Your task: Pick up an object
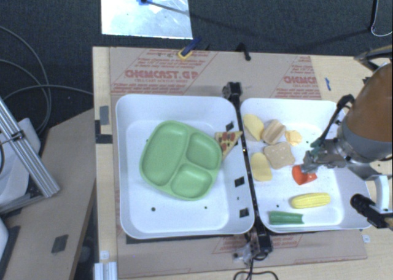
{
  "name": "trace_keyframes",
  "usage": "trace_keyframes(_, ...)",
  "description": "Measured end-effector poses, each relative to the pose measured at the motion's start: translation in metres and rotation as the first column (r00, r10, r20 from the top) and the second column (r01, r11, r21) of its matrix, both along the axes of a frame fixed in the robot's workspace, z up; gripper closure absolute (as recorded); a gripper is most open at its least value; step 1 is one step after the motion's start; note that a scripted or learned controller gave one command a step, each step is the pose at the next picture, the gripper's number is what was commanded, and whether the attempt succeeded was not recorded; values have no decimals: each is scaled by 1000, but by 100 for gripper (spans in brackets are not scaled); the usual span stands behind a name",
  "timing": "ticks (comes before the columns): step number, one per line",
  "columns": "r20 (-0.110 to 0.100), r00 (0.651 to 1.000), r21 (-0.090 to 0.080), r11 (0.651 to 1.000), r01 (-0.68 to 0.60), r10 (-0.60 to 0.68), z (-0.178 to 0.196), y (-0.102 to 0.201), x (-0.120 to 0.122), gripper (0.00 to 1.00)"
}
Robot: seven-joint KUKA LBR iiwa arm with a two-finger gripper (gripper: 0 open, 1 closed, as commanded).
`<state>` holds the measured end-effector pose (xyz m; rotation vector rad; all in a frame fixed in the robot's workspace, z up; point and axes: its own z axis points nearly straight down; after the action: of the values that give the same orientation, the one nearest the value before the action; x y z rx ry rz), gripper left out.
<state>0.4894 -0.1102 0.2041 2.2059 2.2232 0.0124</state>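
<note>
I'm reading the gripper (309, 165) as hovering right over the red piece (303, 176), which is lying just below-left; finger state, can't tell.

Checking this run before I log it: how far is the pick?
Done: the gripper is down in the right bin, at the red item. In hand: nothing visibly lifted; the red item sits on the bin floor, and I can't tell if the fingers have closed on it. Left: grasp and lift. The corn cob, green piece and the green plate in the left bin look untouched.
</note>
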Motion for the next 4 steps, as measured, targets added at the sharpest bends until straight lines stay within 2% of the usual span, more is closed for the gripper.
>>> trace_keyframes(1,-7,1000,1,1000,0,0,24,37,-1,100)
trace_keyframes(2,-9,1000,3,1000,-3,3,31,87,-2,100)
trace_keyframes(3,-12,1000,3,1000,0,1,18,129,-3,100)
trace_keyframes(4,-9,1000,3,1000,-1,1,42,170,1,100)
